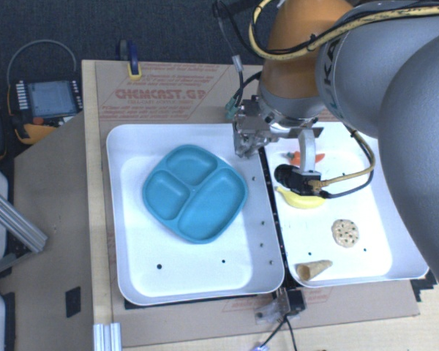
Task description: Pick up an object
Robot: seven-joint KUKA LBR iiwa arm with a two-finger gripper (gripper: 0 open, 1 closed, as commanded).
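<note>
- Since no object is seen carried by the robot, the step in hand is judged to be the approach to a pick.
- One left bin (132, 258) is counted. In it one blue divided plate (195, 193) is laid flat, near the bin's middle.
- One gripper (247, 148) is held over the left bin's 2 o'clock corner, just beside the wall shared by the two bins. Whether it is spread or pressed together cannot be told, as it is seen from above and is partly masked by the wrist.
- The plate's nearest rim is found at about 7 o'clock from the gripper, close by, so the plate is judged the likeliest target. A broad flat plate can probably be gripped only at its raised rim, so a descent astride that rim is advised rather than onto the plate's floor.
- One right bin (384, 218) is counted, with four small things in it.
- One orange piece (319, 157) is seen at 3 o'clock from the gripper, partly hidden by the robot. Its kind cannot be told.
- One yellow banana-shaped piece (301, 200) is placed at 5 o'clock from the gripper, near the shared wall.
- One round cookie (344, 232) is set at 4 o'clock from the banana-shaped piece, well apart from it.
- One tan cone (312, 269) is laid near the right bin's 7 o'clock corner.
</note>
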